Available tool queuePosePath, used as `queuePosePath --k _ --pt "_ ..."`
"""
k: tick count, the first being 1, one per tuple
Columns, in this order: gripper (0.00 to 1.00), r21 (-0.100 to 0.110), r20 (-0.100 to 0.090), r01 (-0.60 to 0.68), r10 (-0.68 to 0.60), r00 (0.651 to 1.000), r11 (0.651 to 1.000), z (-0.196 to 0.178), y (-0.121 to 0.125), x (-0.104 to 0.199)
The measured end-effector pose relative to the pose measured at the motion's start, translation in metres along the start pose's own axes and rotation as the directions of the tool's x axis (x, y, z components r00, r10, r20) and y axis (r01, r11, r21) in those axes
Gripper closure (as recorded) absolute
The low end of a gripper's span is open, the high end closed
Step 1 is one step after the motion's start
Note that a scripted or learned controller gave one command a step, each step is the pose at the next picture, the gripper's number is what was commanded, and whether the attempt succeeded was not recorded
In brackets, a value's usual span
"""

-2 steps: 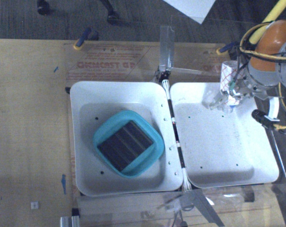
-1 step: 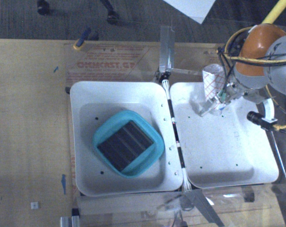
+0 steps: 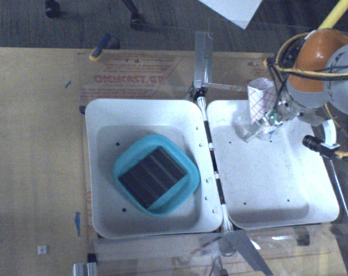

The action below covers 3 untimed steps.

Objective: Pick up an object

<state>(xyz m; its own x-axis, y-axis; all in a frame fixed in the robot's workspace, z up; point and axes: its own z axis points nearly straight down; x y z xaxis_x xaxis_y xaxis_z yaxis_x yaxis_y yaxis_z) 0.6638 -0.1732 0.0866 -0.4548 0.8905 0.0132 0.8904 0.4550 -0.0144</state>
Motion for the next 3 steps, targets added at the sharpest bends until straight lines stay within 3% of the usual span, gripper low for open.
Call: queuePosePath --k 1,2,3 --pt "1.00 0.002 0.001 0.000 0.000 1.000 1.000 -0.010 -0.001 0.000" --pt "1.00 -0.019 0.015 -0.074 0.075 0.997 0.997 -0.096 0.021 0.055" --pt "1.00 -0.016 0.019 0.100 -0.100 0.995 0.995 -0.212 0.034 0.067"
